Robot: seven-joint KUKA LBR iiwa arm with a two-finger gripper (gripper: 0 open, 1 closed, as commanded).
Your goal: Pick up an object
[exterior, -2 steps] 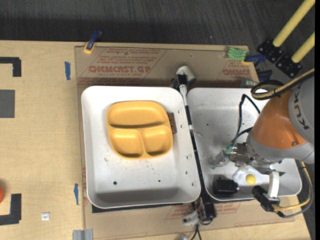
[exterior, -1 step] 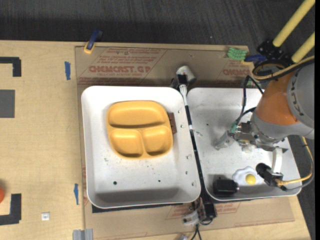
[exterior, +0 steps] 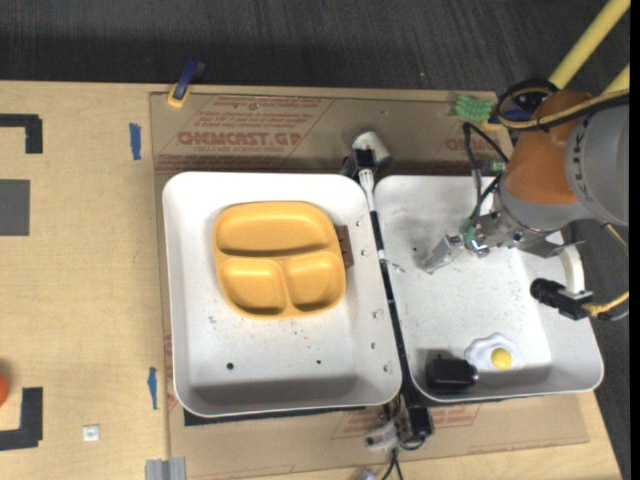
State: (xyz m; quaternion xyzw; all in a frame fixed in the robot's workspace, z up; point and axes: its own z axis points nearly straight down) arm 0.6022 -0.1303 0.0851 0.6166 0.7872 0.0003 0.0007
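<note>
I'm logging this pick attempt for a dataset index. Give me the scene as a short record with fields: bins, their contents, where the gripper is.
left bin: holds a yellow divided tray with three compartments, lying flat near the bin's far half
right bin: holds a fried egg toy and a black object, side by side near the front wall
gripper: over the right bin's far left part, well away from both items
arm: reaches in from the right, above the right bin
held object: none visible at the gripper
finger state: cannot tell
</note>
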